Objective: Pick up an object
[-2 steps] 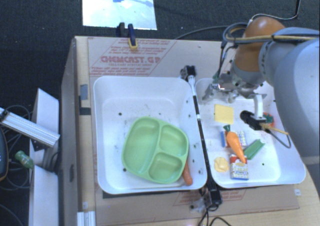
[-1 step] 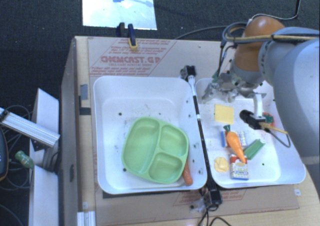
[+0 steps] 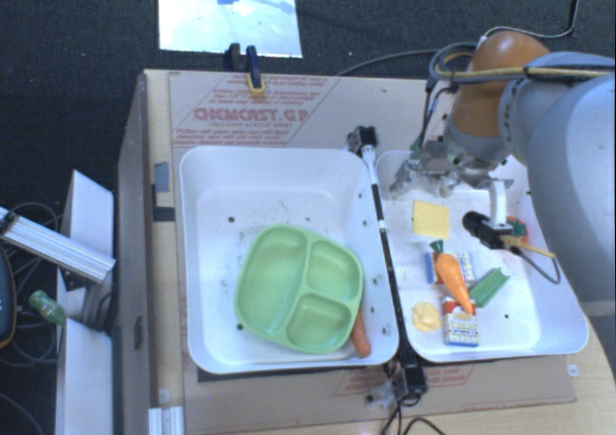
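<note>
Hovering gripper [image 3: 428, 176] low over right bin's [image 3: 563, 332] far corner, finger state impossible to tell, nothing visibly grasped, likely lining up on yellow square piece [image 3: 431, 219] lying just beside, toy carrot [image 3: 450, 276] nearer.

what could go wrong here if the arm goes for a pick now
The small items in the right bin sit crowded: the toy carrot lies against the green piece and other bits, so the claw may nudge neighbours or catch two. The yellow square lies flat, likely hard to grip.
</note>
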Motion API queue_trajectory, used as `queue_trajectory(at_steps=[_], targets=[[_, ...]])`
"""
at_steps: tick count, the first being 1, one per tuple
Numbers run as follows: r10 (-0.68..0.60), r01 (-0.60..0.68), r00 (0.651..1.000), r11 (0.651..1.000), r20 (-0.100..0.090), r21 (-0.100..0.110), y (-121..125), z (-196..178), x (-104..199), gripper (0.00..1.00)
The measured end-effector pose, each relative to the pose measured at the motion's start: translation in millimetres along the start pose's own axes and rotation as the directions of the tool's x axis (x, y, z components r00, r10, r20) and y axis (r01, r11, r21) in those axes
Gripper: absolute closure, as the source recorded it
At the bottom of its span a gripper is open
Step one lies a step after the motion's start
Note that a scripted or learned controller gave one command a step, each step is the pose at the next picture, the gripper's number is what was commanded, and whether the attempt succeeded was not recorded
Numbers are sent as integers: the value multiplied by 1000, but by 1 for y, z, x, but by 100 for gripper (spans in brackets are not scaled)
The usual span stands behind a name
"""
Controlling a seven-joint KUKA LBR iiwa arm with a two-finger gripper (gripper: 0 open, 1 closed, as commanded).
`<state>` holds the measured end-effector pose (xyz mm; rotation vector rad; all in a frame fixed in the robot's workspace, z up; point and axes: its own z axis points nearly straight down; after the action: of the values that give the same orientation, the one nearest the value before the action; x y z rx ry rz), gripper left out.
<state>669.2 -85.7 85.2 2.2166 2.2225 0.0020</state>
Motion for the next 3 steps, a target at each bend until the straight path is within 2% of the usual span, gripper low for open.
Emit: queue_trajectory(at_steps=[1, 2, 3], targets=[[0, 0, 1000, 1000, 0, 0, 0, 0, 2, 0], [2, -2, 1000, 1000, -1, 4, -78, 1, -4, 0], [-1, 1, 1000, 1000, 0, -1, -8, 0, -20, 0]])
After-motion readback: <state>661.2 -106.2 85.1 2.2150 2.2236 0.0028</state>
